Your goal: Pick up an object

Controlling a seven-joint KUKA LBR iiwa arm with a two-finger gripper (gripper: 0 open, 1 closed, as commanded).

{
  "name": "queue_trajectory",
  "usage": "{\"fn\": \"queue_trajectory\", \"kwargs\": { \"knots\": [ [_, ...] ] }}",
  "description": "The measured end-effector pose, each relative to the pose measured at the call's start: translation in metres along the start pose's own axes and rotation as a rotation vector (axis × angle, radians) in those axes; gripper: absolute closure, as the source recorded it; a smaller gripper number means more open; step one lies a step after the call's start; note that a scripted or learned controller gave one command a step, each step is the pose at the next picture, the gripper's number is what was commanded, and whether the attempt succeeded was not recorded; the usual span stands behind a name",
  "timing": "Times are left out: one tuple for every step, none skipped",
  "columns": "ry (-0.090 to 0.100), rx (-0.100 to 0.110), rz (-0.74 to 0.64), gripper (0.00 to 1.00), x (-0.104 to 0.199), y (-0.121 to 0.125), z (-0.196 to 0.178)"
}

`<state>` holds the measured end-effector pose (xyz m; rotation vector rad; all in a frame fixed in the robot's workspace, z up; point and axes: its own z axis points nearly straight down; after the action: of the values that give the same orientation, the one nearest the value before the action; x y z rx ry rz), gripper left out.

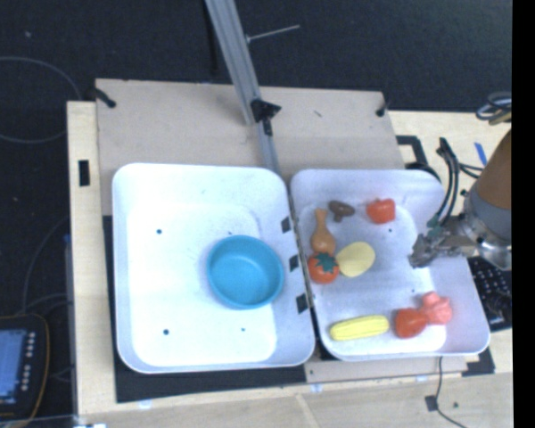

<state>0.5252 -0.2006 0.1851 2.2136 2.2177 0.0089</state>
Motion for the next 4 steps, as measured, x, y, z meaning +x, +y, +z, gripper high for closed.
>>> {"fn": "queue_trajectory", "kwargs": {
  "knots": [
    [0.001,0.002,-0.004,1.0,-0.001,0.002,-0.038],
    [0.004,0.006,-0.008,1.0,0.047,0.023,-0.051],
    [0.004,0.008,-0.008,1.0,0.096,0.041,-0.062],
    [0.001,0.007,-0.006,1.0,0.141,0.061,-0.052]
  ]
}}
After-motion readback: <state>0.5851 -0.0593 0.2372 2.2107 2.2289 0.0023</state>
